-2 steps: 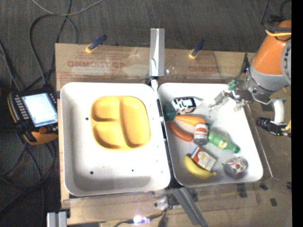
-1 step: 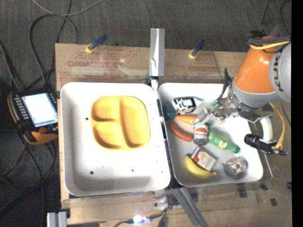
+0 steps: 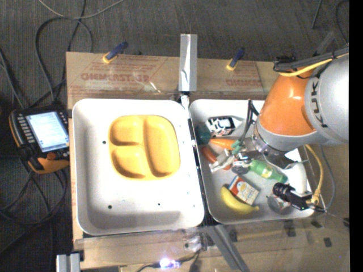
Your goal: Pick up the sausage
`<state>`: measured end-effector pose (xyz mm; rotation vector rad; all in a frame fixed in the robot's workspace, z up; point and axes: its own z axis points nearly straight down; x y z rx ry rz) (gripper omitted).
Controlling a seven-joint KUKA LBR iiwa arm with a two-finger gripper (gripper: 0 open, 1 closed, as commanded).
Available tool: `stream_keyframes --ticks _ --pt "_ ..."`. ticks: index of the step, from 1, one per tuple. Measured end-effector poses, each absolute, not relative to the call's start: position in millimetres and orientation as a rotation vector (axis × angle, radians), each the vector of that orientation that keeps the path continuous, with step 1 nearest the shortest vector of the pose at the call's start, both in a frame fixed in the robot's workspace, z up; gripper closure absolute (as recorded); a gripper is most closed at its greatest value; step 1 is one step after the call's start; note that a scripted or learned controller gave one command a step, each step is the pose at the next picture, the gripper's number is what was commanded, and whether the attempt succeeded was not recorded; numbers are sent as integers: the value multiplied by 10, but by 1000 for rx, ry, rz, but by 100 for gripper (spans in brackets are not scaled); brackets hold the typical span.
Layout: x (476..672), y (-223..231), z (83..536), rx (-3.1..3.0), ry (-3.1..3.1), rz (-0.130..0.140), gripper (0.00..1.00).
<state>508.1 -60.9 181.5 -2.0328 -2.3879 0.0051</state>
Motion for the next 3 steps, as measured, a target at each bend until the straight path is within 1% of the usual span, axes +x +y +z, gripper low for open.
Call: stream_keyframes --ticks 1,2,3 --pt "5064 -627 1817 -1985 -2429 5 0" --pt "5216 -995 927 -1736 -2620 -3 0" --pt "5908 -1208 896 -1878 -2531 -7 0"
